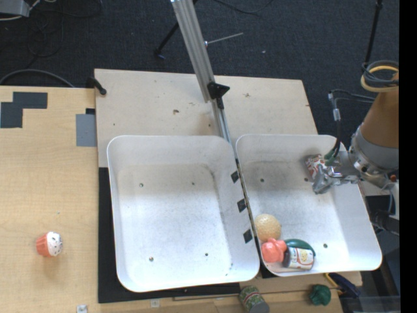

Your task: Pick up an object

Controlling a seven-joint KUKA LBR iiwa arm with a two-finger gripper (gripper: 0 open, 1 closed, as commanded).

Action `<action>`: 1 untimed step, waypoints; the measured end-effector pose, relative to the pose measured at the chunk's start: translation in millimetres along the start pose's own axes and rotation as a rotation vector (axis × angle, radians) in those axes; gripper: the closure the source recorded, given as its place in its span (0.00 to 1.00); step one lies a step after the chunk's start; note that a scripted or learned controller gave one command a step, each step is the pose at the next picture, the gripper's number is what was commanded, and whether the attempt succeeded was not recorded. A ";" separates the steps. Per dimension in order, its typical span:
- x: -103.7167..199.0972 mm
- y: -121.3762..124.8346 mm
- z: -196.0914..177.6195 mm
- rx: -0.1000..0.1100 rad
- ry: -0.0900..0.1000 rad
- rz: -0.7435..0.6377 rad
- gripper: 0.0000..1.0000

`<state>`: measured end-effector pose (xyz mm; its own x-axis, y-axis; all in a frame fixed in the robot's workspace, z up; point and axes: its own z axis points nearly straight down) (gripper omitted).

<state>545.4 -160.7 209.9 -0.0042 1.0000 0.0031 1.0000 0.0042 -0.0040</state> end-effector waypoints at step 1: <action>46.3 7.3 -6.2 -0.002 -0.002 0.000 1.00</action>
<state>552.5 -114.4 216.2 -0.0039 1.0000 0.0012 1.0000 0.0039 -0.0022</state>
